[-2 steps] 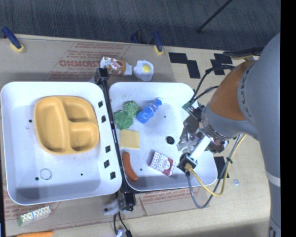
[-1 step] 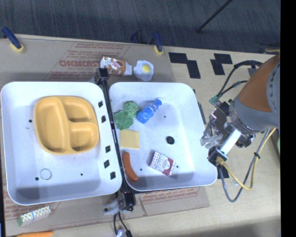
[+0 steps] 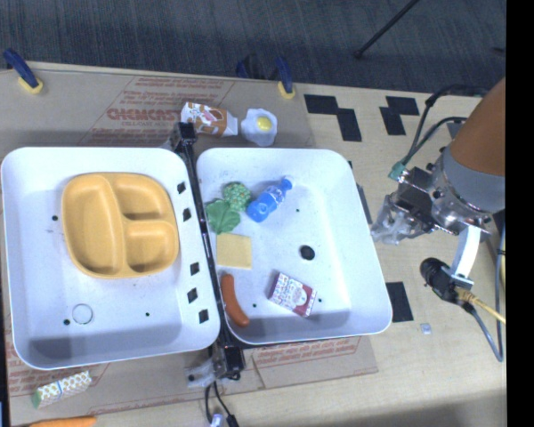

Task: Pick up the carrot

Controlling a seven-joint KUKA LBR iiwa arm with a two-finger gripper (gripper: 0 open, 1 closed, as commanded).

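Observation:
The carrot [image 3: 233, 299], a short orange-red stick, lies in the right bin [image 3: 365, 265] against its left wall near the front corner. The arm comes in from the right, and my gripper [image 3: 393, 224] hangs over the bench just outside the right bin's right rim. That places it far to the right of the carrot and a little further back. Nothing is seen in the gripper.
The right bin also holds a yellow cheese slice [image 3: 234, 251], green leafy pieces [image 3: 224, 207], a blue bottle [image 3: 267, 201] and a red-white packet [image 3: 292, 293]. A yellow divided plate [image 3: 120, 223] sits in the left bin [image 3: 27, 238]. A small carton [image 3: 205, 118] and an egg [image 3: 260, 126] lie behind the bins.

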